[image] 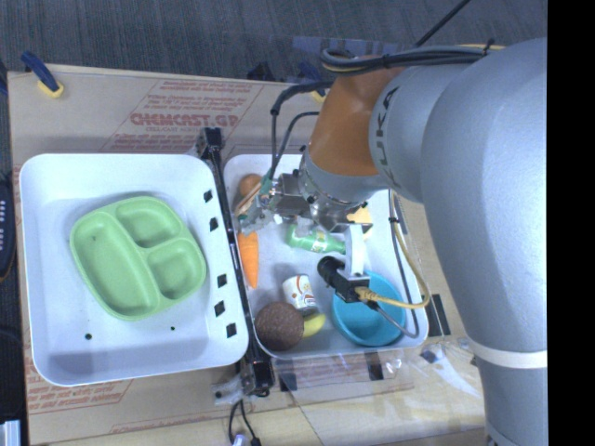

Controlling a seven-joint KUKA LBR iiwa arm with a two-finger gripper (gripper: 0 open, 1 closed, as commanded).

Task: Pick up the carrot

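Sitting on the table are 2 white bins [37, 249]. Lying in the left one is 1 green divided plate [138, 256]. Showing in the right one are 1 carrot [249, 258], 1 blue bowl [367, 319], 1 brown ball [279, 325], 1 small can [298, 292] and 1 green bottle [316, 242].

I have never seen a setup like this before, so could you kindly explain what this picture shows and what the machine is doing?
The picture comes from one fixed camera above a bench, looking down at a slant. The big grey shape with an orange band is a robot arm reaching in from the right. Its claw hangs over the right of two shallow white bins.

The left bin holds a green divided plate. The right bin holds the carrot along its left wall, a brown round thing, a small can, a green object and a blue bowl.

The arm is meant to pick up the carrot, which lies in the bin just below the claw.
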